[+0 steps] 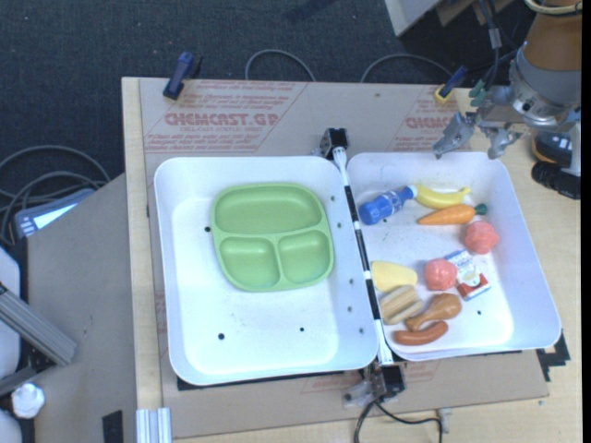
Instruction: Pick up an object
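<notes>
The pincer (474, 138) is held above the far rim of the right bin (529, 275), fingers spread and nothing gripped. A banana (441, 194) and carrot (446, 215) lie just below it. One isolated item should be chosen, with the fingers lowered astride it.

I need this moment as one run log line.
tool: open, above right bin's far rim, holding nothing | nearest: banana, carrot | left bin: green tray
</notes>
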You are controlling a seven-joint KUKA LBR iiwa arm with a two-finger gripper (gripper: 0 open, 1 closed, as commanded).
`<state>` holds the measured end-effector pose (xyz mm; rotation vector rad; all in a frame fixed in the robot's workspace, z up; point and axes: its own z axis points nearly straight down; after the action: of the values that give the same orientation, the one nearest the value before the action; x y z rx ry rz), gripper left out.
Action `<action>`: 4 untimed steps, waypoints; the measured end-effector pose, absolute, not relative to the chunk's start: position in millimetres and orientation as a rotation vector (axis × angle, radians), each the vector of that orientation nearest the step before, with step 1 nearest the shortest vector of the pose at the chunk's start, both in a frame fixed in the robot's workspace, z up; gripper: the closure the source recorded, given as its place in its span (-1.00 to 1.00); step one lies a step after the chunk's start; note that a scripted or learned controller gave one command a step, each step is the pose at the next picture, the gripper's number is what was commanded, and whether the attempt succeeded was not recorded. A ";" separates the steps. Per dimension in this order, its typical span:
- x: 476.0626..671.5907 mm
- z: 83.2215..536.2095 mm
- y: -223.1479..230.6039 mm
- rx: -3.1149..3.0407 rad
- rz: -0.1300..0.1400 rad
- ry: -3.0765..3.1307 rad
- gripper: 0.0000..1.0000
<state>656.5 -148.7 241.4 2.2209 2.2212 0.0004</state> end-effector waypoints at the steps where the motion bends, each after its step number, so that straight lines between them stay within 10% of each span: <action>1: 624.8 146.3 -123.5 2.222 -0.001 2.222 -1.00; 3: 507.2 84.3 -176.2 2.224 -0.002 2.221 -1.00; 4: 483.1 86.6 -177.4 2.214 0.011 2.212 -1.00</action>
<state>483.1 -177.4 86.6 2.2143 2.2122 0.0113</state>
